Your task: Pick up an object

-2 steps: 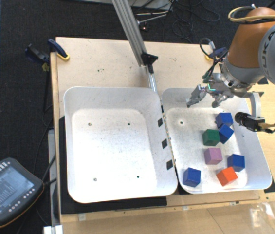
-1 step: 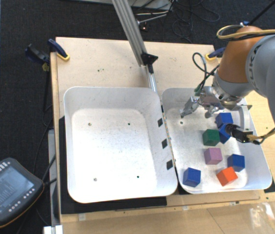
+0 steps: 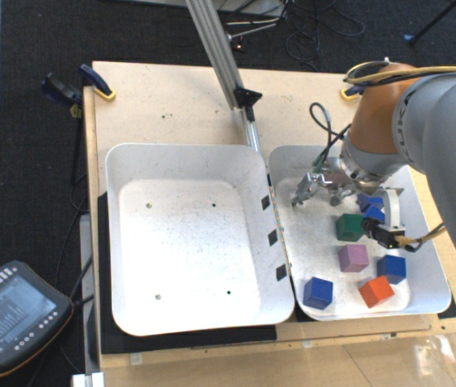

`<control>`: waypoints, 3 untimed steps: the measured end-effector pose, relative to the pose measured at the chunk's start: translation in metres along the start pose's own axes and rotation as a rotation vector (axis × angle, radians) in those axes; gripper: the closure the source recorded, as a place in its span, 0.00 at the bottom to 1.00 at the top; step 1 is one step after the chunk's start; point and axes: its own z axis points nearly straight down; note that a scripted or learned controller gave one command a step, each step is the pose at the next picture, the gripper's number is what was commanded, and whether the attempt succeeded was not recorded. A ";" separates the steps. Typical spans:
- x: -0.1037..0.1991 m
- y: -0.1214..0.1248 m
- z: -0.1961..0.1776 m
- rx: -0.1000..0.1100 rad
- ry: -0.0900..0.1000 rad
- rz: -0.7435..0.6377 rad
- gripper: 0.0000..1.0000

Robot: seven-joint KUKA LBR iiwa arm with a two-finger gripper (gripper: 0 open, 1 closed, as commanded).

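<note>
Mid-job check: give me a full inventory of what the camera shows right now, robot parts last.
Blue blocks: three, right bin, near front-left, by orange block, under the wrist.
Green block: one, right bin centre.
Purple block: one, below green.
Orange block: one, right bin front.
White bins: two, left, right.
Teach pendant: one, grey, floor at left.
Clamps: two, blue-yellow, bench's back-left corner.
Gripper: over right bin's back.

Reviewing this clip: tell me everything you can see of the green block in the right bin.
The green block is a small, dark green cube with a matte look, possibly wood or foam. It lies flat on the floor of the right bin, near the middle, just below the gripper and free of it. A pink block lies close below it and a blue block above right; whether they touch it is unclear. A dark cable fitting sits against its right side.
</note>
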 end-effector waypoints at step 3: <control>0.006 0.004 -0.122 -0.011 -0.002 -0.003 1.00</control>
